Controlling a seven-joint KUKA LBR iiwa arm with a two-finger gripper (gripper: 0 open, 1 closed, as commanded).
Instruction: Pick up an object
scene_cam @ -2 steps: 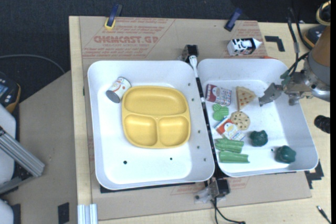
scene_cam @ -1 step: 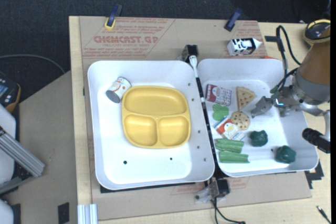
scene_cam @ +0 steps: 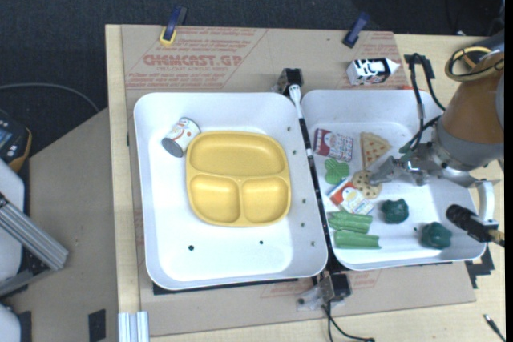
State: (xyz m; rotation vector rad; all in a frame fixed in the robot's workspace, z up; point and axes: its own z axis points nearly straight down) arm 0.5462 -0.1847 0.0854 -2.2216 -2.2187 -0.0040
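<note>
Grey metal claw [scene_cam: 383, 169] lowered in the right shallow white bin [scene_cam: 401, 110], above a round speckled cookie [scene_cam: 367, 182]; jaw state indiscernible; nothing lifted; pick pending.

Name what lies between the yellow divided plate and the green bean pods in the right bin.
In the camera view, the bins' adjoining white rims lie between the yellow plate and the green pods.

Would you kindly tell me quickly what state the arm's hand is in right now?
Hand: low in the right bin, beside the cookie; whether open, closed or holding anything cannot be told.
</note>
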